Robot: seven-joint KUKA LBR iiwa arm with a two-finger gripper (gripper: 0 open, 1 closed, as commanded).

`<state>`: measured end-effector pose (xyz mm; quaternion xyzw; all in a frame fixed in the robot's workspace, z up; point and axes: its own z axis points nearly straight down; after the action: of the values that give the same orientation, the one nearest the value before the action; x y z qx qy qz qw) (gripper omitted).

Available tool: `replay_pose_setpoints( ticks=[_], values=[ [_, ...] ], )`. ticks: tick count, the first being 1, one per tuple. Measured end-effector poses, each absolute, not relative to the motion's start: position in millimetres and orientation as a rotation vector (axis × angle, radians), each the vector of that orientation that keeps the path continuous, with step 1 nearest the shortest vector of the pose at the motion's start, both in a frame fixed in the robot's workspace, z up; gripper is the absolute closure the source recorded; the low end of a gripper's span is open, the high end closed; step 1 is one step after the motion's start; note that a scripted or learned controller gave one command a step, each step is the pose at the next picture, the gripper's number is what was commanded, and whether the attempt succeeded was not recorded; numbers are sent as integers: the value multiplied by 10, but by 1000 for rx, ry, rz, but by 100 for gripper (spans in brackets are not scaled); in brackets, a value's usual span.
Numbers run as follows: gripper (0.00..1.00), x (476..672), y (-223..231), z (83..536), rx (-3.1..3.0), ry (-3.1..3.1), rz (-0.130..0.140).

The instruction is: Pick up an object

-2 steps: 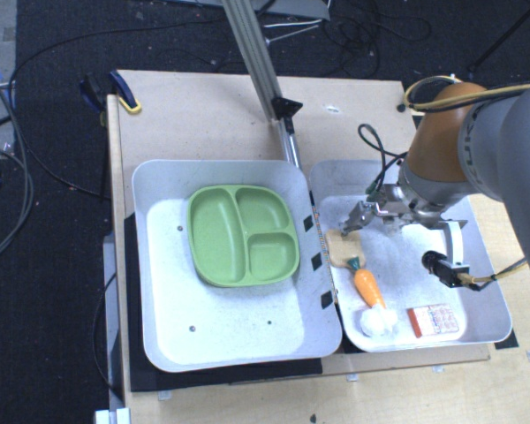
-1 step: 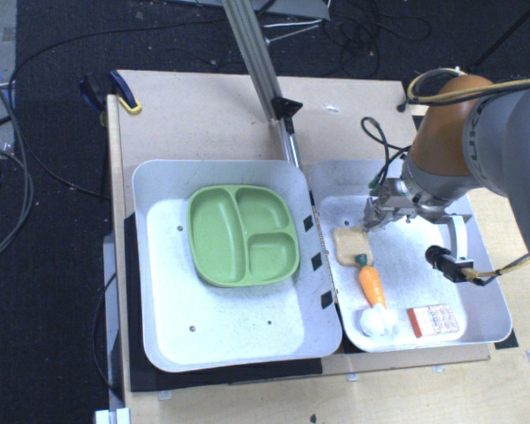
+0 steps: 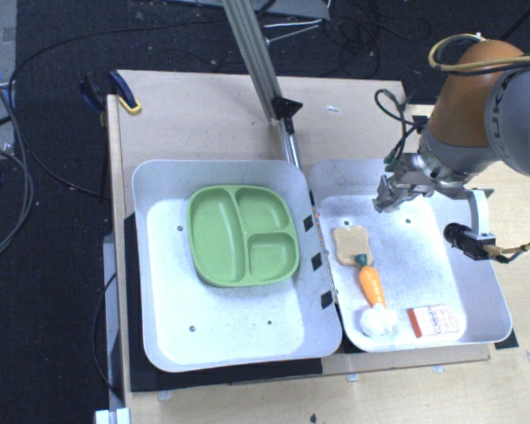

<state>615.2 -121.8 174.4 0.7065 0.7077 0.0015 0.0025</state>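
Note:
In the right bin point(image 3: 477, 281) lie a tan slice of toy bread point(image 3: 351, 243), an orange toy carrot point(image 3: 371, 284) just below it, a small white lump point(image 3: 378, 322) at the carrot's near end, and a red-and-white packet point(image 3: 434, 320) near the front right corner. My gripper point(image 3: 386, 200) hangs over the bin's far part, above and to the right of the bread, well apart from it. Nothing shows between its fingers.
A green three-compartment plate point(image 3: 243, 235) sits in the left bin point(image 3: 168, 307). A slanted metal pole point(image 3: 256, 51) runs from the top of the view down to the seam between the bins. A black fitting with a cable point(image 3: 468, 239) sticks out right of the gripper.

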Motion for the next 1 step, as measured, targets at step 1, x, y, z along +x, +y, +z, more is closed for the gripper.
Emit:
replay_pose_setpoints(
  ticks=[1],
  values=[
    [100,6161,-1218,2110,2217,2221,3]
  ],
)
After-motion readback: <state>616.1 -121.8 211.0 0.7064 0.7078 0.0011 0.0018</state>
